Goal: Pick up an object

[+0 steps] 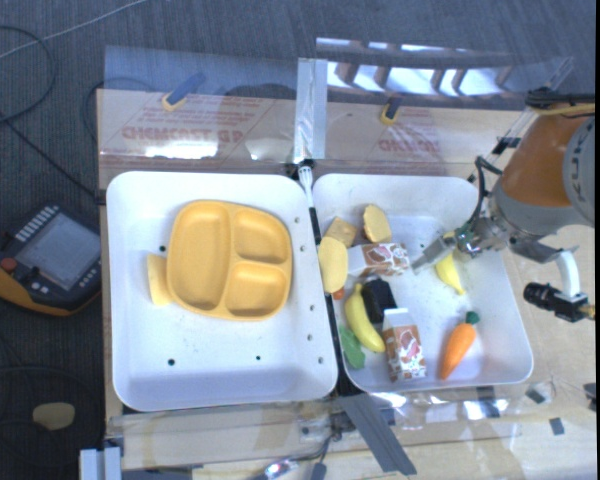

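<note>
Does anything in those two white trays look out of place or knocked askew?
One thing: a pale yellow, potato-like piece sits on the divide between the left bin and the right bin, lying half over both rims. The yellow divided plate lies slightly turned. The toy foods in the right bin are jumbled, none visibly damaged.

The grey arm [540, 183] with its orange band reaches in from the right. Its gripper [442, 251] hangs low, pointing left, at the end of the bent wrist.
</note>
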Motion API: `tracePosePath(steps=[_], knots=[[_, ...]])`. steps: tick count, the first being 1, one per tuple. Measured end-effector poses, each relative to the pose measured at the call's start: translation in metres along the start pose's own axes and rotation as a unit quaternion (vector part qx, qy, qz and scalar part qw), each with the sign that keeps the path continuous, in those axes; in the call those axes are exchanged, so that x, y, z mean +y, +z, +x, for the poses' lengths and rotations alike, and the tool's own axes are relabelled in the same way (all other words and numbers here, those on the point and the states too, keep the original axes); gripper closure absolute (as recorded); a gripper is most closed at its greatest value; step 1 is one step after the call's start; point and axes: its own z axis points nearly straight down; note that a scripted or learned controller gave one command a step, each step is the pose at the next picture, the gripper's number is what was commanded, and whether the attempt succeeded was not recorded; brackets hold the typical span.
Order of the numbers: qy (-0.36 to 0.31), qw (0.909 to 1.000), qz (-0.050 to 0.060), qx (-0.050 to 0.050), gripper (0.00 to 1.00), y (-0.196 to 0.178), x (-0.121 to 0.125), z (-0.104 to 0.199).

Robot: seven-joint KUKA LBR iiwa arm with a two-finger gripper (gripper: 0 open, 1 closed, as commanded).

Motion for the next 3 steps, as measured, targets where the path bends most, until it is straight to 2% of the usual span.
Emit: tracePosePath(steps=[1,2,3], knots=[[0.0,1.0,0.001,0.0,1.0,-0.008,-0.001,0.0],[0.022,0.9997,0.004,0.0,1.0,-0.042,0.026,0.05],[0.125,0.9921,0.005,-0.002,1.0,-0.152,0.07,0.089]])
